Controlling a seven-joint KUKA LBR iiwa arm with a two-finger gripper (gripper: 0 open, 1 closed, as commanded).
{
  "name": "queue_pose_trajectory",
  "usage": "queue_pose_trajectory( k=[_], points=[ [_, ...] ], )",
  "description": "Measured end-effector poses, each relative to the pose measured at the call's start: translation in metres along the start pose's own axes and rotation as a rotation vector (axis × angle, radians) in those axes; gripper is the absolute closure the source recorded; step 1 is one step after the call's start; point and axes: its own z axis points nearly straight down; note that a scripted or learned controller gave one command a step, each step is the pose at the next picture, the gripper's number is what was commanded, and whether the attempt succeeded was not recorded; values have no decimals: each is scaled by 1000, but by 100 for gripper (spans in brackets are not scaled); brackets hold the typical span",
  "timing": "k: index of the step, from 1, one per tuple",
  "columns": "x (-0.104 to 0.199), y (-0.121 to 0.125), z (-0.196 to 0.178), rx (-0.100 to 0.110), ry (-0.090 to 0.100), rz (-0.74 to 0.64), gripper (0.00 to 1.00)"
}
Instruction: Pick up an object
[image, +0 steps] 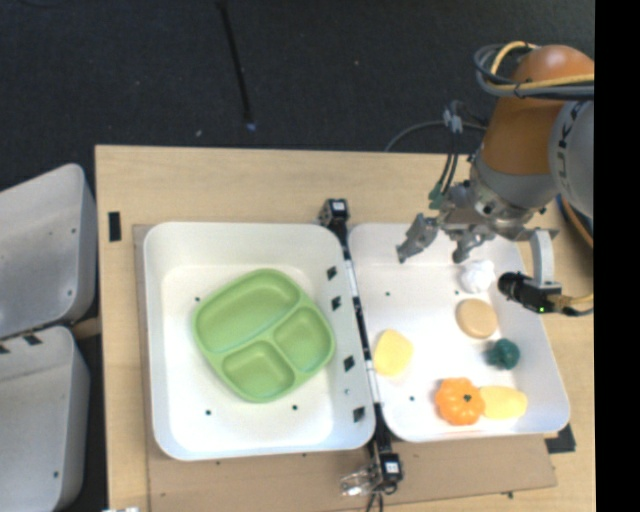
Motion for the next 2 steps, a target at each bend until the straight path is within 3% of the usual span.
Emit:
queue_pose_trajectory(
  k=[1,2],
  points=[
    [0,2,-8,-14,-1,-1,0],
    [0,4,56,-8,-2,1,0]
  ],
)
